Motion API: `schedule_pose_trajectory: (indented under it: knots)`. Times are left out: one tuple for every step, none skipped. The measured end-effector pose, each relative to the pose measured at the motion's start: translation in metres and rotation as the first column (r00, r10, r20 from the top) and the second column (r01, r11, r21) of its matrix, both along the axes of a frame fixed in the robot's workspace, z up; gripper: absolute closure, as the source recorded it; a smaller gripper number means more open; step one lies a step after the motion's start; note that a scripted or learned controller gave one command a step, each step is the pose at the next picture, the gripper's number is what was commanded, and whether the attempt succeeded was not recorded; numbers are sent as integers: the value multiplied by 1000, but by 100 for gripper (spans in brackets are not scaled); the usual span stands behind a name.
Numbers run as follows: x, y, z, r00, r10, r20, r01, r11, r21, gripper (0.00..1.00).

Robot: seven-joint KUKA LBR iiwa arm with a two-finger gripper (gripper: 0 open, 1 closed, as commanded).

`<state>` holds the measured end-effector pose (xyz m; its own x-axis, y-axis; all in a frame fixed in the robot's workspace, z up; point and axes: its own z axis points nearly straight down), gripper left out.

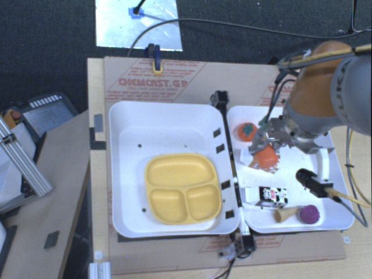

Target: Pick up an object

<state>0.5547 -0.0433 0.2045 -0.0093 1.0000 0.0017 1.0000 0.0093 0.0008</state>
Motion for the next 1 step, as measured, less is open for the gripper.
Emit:
schedule_pose_trajectory:
  knots:
    - [19, 44, 5, 1000, -1, 3, 1, 1000, 0, 100]
